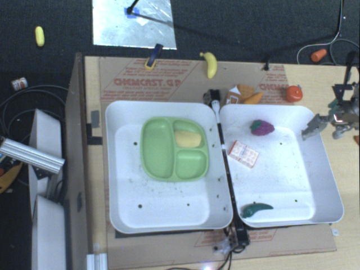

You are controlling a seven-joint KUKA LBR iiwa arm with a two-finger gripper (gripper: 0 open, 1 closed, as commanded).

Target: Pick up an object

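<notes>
At the right edge of the frame, a little above mid-height, the claw (pixel 311 129) hangs just outside the upper right corner of the right bin (pixel 329 198). One grey finger slants down and to the left over the bin's rim; whether the claw is spread or pressed together cannot be told from here, and nothing is seen between its tips. The nearest thing to pick is a purple grape-like toy (pixel 262 127), lying in the upper part of the right bin, to the left of the claw at nearly the same height in the frame. It is roundish, with its slightly longer side running left to right. Lower and further left in the same bin sits a small red-and-white patterned box (pixel 243 153), turned at a slant, its print too small to read. Near the bin's lower edge lies a dark green pepper-like toy (pixel 256 209), long axis running left to right, well apart from the claw. The left bin (pixel 126 207) holds a green divided plate (pixel 163 151) with a yellow item (pixel 188 136) in its upper right compartment. On the brown board (pixel 163 80) covering the surface above the bins, red lettering reads "CHEMCAST G.P." and repeats, partly hidden, toward the upper right. A reach leftward looks like the likely next move.
</notes>
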